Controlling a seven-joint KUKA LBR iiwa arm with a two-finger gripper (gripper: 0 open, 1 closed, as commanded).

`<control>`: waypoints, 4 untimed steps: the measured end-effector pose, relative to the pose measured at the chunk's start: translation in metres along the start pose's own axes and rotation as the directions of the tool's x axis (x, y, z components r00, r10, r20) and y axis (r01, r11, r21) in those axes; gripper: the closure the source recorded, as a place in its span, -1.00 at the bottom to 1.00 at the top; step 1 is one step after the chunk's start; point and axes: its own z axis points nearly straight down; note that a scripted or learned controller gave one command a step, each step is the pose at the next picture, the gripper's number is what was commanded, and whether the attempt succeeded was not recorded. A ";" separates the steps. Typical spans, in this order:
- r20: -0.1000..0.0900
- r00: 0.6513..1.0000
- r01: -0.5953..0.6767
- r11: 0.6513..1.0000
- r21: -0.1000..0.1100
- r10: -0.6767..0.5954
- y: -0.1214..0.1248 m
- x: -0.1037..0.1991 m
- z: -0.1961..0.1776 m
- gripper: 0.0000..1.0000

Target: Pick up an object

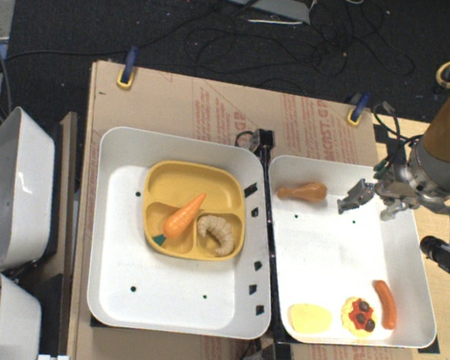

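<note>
My gripper (372,203) hangs open over the upper right part of the right bin (331,258), with nothing between its fingers. A brown chicken drumstick (303,192) lies just to its left near the bin's back wall. Along the bin's front lie a yellow flat piece (309,318), a small pizza slice (359,314) and a red sausage (385,304). In the left bin (117,226) a yellow divided plate (162,182) holds an orange carrot (184,215) and a pale shrimp (218,233).
The arm reaches in from the right over the right bin's far corner. Two clamps (125,78) (357,111) hold the cardboard at the back. White containers (2,184) stand left of the bench.
</note>
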 end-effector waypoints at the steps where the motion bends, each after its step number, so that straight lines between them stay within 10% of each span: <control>1: 0.002 1.000 0.003 1.000 -0.014 -0.003 0.003 0.000 -0.009 -1.00; 3: 0.002 1.000 0.001 1.000 -0.011 -0.001 -0.002 0.008 0.093 -1.00; 4: 0.003 1.000 0.002 1.000 -0.016 -0.002 -0.001 0.008 0.079 1.00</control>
